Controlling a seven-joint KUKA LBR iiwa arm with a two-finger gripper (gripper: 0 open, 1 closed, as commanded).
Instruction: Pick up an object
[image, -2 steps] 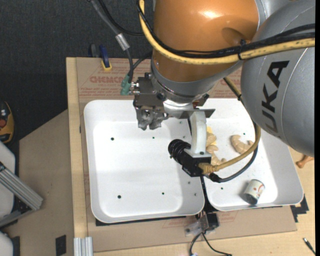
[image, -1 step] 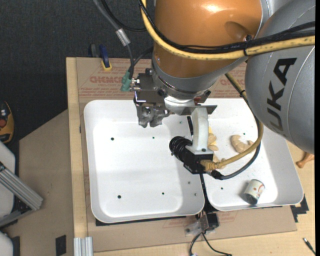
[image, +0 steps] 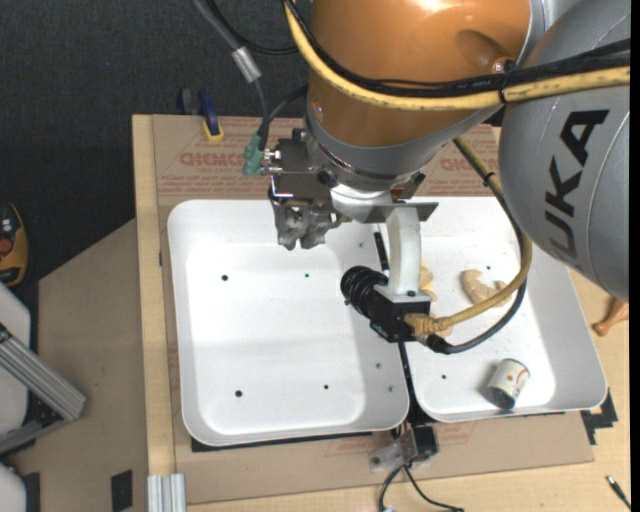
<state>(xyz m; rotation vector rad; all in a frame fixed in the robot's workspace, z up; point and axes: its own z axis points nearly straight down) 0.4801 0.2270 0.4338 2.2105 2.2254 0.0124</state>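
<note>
The end effector is hanging just above centre frame, over the upper edge of the left bin; whether it is released or clenched cannot be told, as the parts are small and dark. Nothing is showing in its grip. Above it, the grey and orange arm is filling the upper right of the frame, with a yellow cable looping down across the right bin. The left bin's white floor is showing a few small dark dots. The right bin is holding a small white cylinder lying on its side near the lower right corner, and a pale tan object nearer its middle. Both bins are sitting side by side on the counter.
</note>
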